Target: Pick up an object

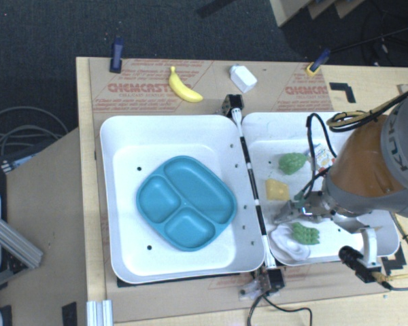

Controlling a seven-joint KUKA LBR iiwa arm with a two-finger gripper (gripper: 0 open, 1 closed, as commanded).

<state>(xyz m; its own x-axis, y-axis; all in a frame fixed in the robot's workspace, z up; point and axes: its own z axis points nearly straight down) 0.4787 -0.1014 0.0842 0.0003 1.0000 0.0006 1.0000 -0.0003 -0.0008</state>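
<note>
a cardboard-topped bench (149, 90) holds two white bins. left bin (115, 141): blue divided plate (185, 201), long axis upper-left to lower-right. right bin (265, 131) (crowded): yellow block (277, 189), green pieces (292, 162), gripper (290, 212) beside a green toy (304, 233); finger state unclear.

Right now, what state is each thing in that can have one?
blue divided plate: lying flat in the left bin, right way up.
banana: lying on the bench beyond the bins.
upper green item: loose in the right bin.
yellow item: loose in the right bin.
lower green item: resting beside a white item.
hand: low in the right bin; grip unclear.
</note>
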